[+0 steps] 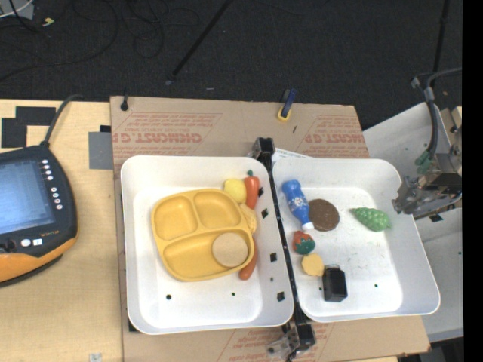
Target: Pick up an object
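Right now, jaws (423, 198) at the right bin's (392, 173) three o'clock rim, their state impossible to tell, green leafy object (371, 218) just inside, open floor toward twelve, blue bottle (296, 201) near the divider.

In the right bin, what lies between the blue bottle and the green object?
In the camera view, a brown disc lies between the blue bottle and the green object.
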Controlling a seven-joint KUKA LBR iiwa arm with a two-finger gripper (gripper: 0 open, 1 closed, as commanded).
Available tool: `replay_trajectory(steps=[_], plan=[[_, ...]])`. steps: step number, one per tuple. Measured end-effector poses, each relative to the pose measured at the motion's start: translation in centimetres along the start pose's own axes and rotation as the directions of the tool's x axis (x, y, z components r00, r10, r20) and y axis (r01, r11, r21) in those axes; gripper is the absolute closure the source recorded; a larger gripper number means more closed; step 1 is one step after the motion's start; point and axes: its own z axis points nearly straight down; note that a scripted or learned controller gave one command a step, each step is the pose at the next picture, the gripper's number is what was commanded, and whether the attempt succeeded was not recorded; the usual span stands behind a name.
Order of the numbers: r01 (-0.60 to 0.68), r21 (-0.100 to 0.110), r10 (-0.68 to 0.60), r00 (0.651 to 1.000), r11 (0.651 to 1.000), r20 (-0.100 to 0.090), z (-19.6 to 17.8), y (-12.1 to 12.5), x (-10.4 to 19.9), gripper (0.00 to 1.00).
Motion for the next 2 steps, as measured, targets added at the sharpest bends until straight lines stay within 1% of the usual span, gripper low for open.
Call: replay_trajectory(steps=[1,2], plan=[[0.006,-0.003,-0.006,1.000,1.000,-0.001,-0.5,5.1,7.0,1.00],[0.004,-0.002,-0.004,1.000,1.000,-0.002,-3.8,-1.2,11.9,1.00]])
